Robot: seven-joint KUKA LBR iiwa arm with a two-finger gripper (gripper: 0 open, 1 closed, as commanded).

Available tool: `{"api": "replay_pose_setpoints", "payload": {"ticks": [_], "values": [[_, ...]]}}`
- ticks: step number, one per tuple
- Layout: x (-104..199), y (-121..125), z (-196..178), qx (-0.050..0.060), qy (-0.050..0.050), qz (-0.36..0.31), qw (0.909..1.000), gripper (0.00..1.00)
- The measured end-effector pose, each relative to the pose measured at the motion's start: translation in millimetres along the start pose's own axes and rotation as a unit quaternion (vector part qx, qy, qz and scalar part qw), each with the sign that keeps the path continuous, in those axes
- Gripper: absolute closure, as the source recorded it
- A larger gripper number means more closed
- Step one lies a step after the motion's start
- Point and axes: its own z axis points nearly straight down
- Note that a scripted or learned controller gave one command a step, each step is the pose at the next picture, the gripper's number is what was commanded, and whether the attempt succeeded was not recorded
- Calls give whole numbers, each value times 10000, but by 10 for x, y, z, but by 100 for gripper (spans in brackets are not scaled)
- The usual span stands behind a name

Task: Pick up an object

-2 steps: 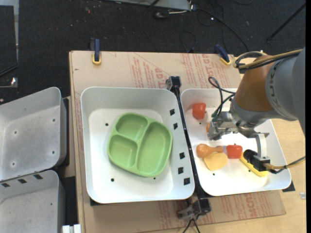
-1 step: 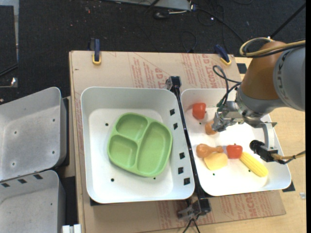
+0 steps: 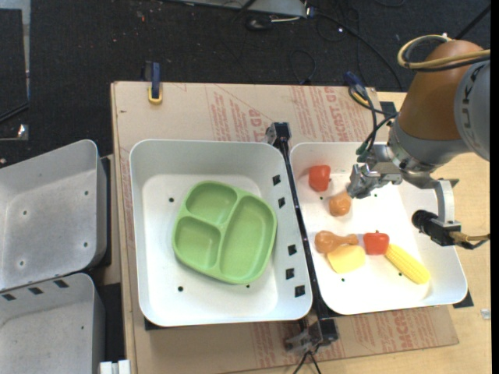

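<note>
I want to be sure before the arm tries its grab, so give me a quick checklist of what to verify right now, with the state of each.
1. Gripper is over the right bin: ok.
2. A target lies close by: ok, the small orange piece sits just below the gripper.
3. Something is already held: cannot tell, the fingertips are too small and blurred.
4. Target stands apart from neighbours: ok, the red piece is up and left of it with a gap between them.
5. The other toys lie out of the way: ok, the corn cob, red pepper and yellow slice lie lower in the bin.
6. Green plate sits in the left bin, away from the arm: ok.
</note>
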Motion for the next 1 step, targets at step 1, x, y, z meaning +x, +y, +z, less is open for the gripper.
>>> {"api": "replay_pose_setpoints", "payload": {"ticks": [1], "values": [[-82,-48,-508,3,-4,9,10000,100]]}}
